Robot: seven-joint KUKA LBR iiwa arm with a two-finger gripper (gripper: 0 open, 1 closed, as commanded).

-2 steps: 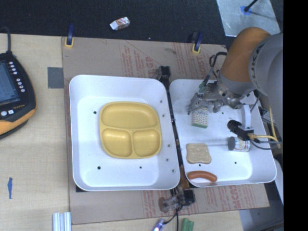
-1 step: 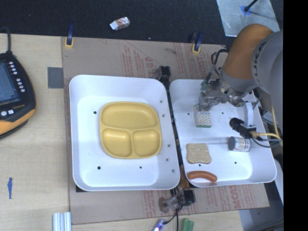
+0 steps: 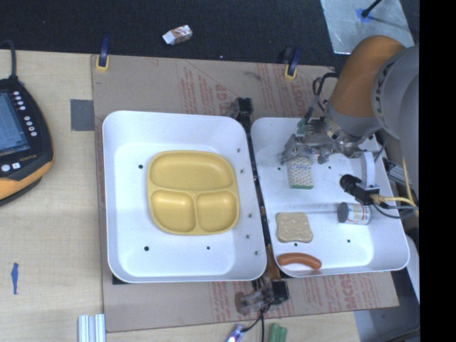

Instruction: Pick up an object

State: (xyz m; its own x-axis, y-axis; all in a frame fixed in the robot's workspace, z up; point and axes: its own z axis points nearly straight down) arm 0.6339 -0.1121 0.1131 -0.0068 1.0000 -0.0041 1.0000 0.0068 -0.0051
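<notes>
Two white bins side by side on desk: left bin, right bin. Left bin: one yellow divided plate, three compartments, roughly centred, bare floor all round it. Right bin: four loose things. One mesh-patterned pale block, long axis running up-down in view, upper end just under pincer. One toast slice, flat, squarish, lower left part of bin. One hot dog, long axis left-right, lying along near rim. One small bottle with a clear stick off its left end, lying on its side, long axis left-right, right of toast. Arm in from right, orange band over bin's upper right corner. Pincer low over upper middle of right bin, at top end of block; open or closed: cannot tell, contact with block unclear. Open floor in bin centre between block, toast and bottle; hot dog tight to rim. One teach pendant at desk's left edge, well apart from bins. Two clamps on cardboard's far edge.
</notes>
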